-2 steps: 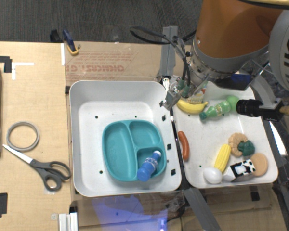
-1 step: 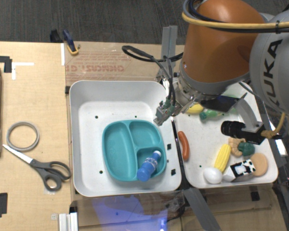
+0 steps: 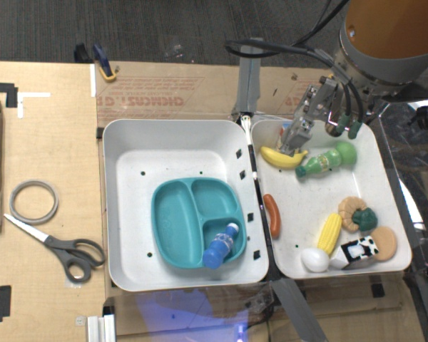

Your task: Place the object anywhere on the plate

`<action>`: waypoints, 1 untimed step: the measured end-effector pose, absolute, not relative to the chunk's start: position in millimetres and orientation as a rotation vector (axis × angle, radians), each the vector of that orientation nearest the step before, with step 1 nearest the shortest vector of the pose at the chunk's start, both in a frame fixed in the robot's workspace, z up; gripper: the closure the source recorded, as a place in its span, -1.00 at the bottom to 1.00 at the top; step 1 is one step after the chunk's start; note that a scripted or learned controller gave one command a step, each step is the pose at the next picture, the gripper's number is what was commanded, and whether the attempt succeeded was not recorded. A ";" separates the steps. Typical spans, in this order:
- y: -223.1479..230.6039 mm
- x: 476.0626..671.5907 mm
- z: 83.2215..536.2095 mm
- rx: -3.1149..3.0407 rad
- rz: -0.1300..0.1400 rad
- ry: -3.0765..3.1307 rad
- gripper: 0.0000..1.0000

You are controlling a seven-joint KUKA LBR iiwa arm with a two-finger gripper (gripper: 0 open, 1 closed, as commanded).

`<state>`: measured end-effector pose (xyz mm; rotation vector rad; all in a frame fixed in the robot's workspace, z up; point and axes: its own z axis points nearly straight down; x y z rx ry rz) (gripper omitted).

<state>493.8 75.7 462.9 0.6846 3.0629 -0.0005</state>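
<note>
I have the arm [image 3: 392, 20] coming in from two o'clock, its orange band hanging over the far corner of the right bin [image 3: 396, 184]. The left bin [image 3: 128, 191] carries the teal plate [image 3: 178, 226], a divided dish sitting at about five o'clock in that bin, presumably set there so a drop from above has a wide target. One small blue bottle [image 3: 220, 246] already lies in the plate's lower right compartment, leaning against its rim.

My gripper [image 3: 297, 135] is low over the right bin at roughly eleven o'clock, just above the stem end of the banana [image 3: 282, 157]. I cannot tell how the jaws stand from this slant, nor whether they touch the fruit, so I will not claim a grasp. I judge the banana to be the object in play; it lies on the bin floor, touching the neck of the green bottle [image 3: 328, 160].

The rest of the toys crowd the bin's five o'clock corner: a corn cob [image 3: 329, 232], an egg [image 3: 315, 260], a cookie-like disc [image 3: 385, 241]. A hot dog [image 3: 272, 214] lies along the left wall. Out on the bench at nine o'clock are scissors [image 3: 60, 248] and a tape roll [image 3: 33, 200].
</note>
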 end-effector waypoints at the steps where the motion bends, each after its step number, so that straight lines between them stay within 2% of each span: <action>1: 50.4 478.9 380.0 0.502 -0.001 3.099 1.00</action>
